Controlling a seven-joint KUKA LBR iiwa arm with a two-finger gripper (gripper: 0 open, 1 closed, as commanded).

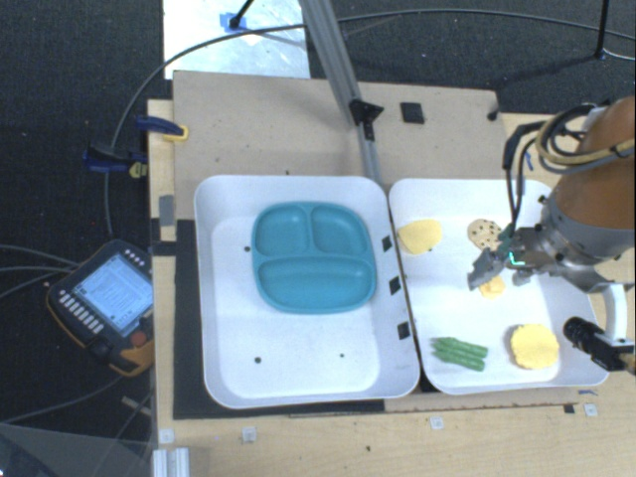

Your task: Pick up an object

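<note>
My gripper (500, 271) hangs low over the middle of the right bin (437, 296), open, with its fingers spread. A small yellow piece (491, 286) lies on the bin floor just below and between the fingers, and I cannot tell whether they touch it. Around it in the same bin lie a pale yellow chip (419, 235) at the back left, a brown speckled cookie (484, 232) behind the gripper, a bunch of green beans (459, 352) at the front and a round yellow item (535, 346) at the front right.
The left bin (229, 346) holds a blue divided plate (313, 256). A grey pole (338, 58) slants across the back of the bench. The arm's orange band (601, 187) and cables rise over the right bin's far right side. A pendant (104, 301) lies left of the bench.
</note>
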